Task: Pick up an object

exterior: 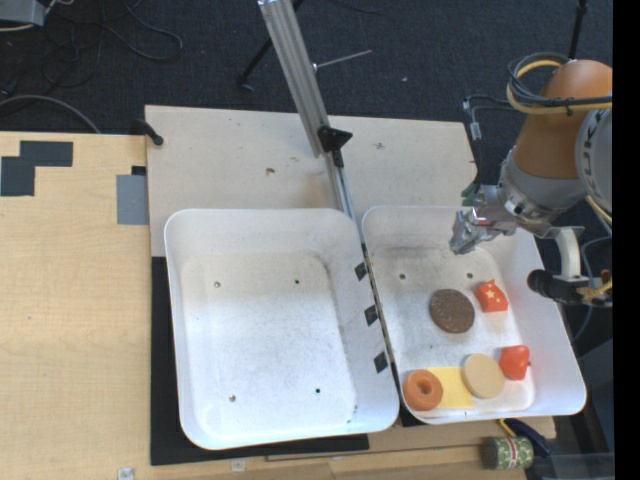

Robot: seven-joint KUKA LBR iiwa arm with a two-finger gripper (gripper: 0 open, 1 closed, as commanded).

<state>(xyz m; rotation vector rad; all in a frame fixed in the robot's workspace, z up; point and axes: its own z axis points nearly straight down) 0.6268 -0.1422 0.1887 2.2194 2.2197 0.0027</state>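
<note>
Left bin [200,238]: you can ignore it for this step.
Right bin [400,230]: all your candidate objects sit in its near half, so plan the descent there.
Arm [560,133]: it reaches in from the right, with the wrist above the far part of the right bin.
Gripper [466,236]: it hangs over bare bin floor, apart from every object and carrying nothing you can see; whether it is spread or closed, you cannot tell from this angle.
Brown disc [452,311]: nearest to the gripper and well clear of its neighbours, so it is probably your cleanest target, though it lies flat and may be hard to pinch.
Tan disc [483,376]: it rests on a yellow piece [452,392], crowded; leave it.
Orange ring [423,390]: touching the yellow piece near the front rim.
Red pieces [490,296]: one just right of the brown disc, another [514,361] beside the tan disc; centre on one and descend straight.
</note>
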